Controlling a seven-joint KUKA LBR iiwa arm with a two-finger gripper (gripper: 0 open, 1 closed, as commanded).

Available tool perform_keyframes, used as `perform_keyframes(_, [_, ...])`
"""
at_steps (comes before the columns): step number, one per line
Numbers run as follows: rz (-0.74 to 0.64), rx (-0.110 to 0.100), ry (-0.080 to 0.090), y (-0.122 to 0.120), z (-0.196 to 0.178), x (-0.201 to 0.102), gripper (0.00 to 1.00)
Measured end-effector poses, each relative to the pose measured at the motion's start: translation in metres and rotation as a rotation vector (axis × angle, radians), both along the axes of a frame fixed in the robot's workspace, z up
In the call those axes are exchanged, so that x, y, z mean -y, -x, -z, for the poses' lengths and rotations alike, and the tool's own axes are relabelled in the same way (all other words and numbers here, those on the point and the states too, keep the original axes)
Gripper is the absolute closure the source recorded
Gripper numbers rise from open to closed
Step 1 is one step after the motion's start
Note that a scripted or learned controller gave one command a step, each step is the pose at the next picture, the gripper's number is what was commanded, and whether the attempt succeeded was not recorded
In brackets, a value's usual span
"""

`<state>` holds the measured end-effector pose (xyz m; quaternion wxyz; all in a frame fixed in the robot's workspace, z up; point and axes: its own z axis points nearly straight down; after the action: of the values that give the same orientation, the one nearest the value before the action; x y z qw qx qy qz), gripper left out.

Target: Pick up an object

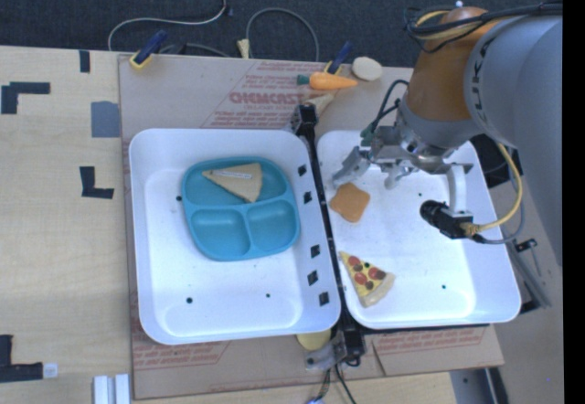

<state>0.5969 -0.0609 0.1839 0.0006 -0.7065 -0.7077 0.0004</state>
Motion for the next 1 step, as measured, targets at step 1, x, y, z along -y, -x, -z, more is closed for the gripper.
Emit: perform_keyframes(1, [0.004,-0.006,0.002,-0.0085,0.0965,0.0426,0.00])
